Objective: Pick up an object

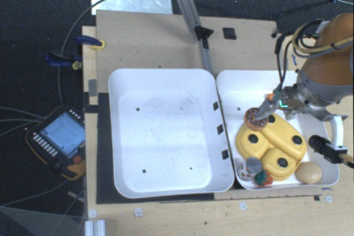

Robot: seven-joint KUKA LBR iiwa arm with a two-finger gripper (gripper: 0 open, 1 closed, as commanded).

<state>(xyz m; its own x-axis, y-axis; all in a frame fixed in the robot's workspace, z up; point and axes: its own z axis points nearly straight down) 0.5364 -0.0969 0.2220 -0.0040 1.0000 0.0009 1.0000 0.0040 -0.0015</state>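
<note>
The hand point(264, 113), finger state indiscernible, hovers over a brown ring point(254, 118) at the yellow toy's point(272, 145) eleven o'clock. A sound pick requires centring on the ring, clear of the toy.

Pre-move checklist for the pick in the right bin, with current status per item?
1. Claw over the right bin: ok.
2. Claw sits at the brown round piece, which touches the yellow toy: ok as a target, but crowded.
3. Object between the claw tips: cannot tell, too small to see.
4. Claw opening: cannot tell.
5. Other items packed along the near edge, grey cap and tan ball: clear of the claw, ok.
6. Cables near the wrist hang above the bin: no snag seen, ok.
</note>
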